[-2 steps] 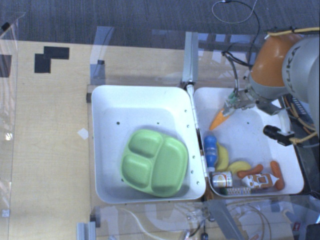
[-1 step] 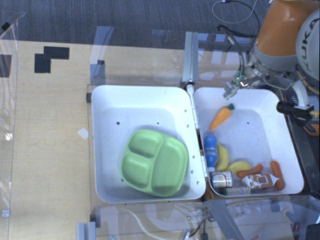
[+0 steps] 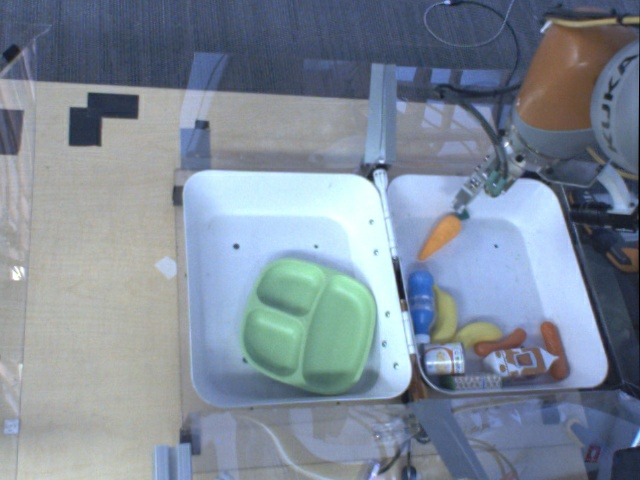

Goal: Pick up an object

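An orange toy carrot (image 3: pixel 441 237) with a green top lies slanted in the upper left part of the right bin (image 3: pixel 545 268). My gripper (image 3: pixel 482 184) reaches in from the upper right, and its tip sits right at the carrot's green end. The gripper is small and partly blurred in the camera view. The grey arm with its orange band (image 3: pixel 565 68) stands above the bin's far right corner.
The left bin (image 3: pixel 215 268) holds a green divided plate (image 3: pixel 310 323). Along the right bin's front edge lie a blue bottle (image 3: pixel 421 303), a yellow banana (image 3: pixel 447 314), a can (image 3: pixel 445 359), red sausages (image 3: pixel 500 343) and a small carton (image 3: pixel 520 365).
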Tool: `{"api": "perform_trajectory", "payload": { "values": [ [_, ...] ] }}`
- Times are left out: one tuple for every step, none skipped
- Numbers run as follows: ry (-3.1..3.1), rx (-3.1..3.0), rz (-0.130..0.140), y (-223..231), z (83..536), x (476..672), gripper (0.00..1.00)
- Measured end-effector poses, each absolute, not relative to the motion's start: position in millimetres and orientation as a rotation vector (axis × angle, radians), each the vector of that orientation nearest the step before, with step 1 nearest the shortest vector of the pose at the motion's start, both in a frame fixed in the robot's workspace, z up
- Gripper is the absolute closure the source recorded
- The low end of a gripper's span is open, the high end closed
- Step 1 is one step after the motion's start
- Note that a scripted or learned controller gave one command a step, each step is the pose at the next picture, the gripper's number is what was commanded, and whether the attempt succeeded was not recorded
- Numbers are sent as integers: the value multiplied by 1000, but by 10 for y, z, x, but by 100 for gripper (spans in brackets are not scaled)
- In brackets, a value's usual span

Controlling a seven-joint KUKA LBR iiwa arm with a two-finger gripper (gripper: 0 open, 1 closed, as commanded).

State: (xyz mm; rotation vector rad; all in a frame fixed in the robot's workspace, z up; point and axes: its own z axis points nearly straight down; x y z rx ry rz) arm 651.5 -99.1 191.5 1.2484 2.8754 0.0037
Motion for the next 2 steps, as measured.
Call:
{"api": "perform_trajectory", "payload": {
  "values": [
    [2875,1249,4,-992,1917,6516,0],
    [2779,1442,5,-1286,1989,6644,0]
  ]
}}
